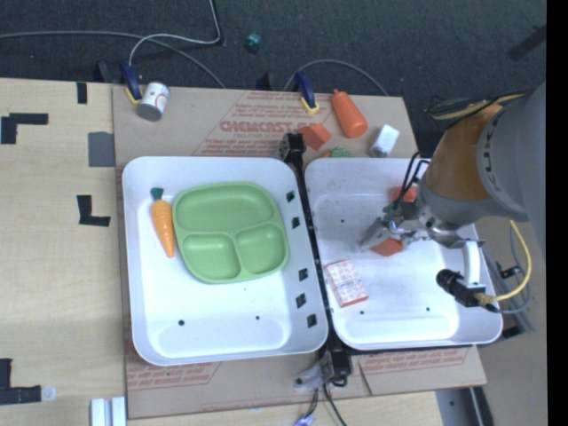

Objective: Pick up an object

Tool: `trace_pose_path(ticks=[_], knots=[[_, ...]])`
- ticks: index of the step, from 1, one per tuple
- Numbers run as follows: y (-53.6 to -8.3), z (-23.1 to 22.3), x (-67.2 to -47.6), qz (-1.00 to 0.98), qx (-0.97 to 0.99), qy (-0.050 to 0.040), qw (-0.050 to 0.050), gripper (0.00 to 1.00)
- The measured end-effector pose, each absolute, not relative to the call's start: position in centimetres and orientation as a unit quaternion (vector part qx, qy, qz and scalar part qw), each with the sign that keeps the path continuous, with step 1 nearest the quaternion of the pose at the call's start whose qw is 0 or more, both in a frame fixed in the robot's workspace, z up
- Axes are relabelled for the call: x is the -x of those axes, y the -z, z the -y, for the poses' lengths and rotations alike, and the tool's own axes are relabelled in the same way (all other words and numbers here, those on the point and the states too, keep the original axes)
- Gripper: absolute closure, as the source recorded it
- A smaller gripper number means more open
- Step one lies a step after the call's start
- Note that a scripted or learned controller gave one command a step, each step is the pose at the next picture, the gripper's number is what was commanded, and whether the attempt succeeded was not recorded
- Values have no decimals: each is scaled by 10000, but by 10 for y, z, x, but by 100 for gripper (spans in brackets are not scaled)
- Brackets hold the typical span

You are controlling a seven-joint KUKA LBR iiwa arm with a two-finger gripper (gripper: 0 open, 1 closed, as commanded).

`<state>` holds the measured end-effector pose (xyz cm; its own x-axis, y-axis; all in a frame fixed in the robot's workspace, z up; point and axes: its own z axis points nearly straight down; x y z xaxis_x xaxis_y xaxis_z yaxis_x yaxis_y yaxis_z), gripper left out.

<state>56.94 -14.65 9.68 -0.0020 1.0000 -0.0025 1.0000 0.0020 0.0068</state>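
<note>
Plate [232,231] and carrot [162,225] fill left bin [213,340]; hand [383,232] grip state unclear in right bin [417,327].

Dark carpet floor [373,16] behind; pale wooden bench [53,264]; brown cardboard sheet [257,127] on it.

KUKA iiwa arm [510,153]: smooth grey rounded casing, a broad orange band [457,162] above the wrist, thin black and yellow cables [519,269] beside it, and a small dark metal gripper [383,229].
</note>
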Motion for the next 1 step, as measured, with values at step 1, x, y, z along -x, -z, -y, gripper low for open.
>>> trace_pose_path(ticks=[1], knots=[[-185, 75, -586, -7083, -7059, -8, 2, 100]])
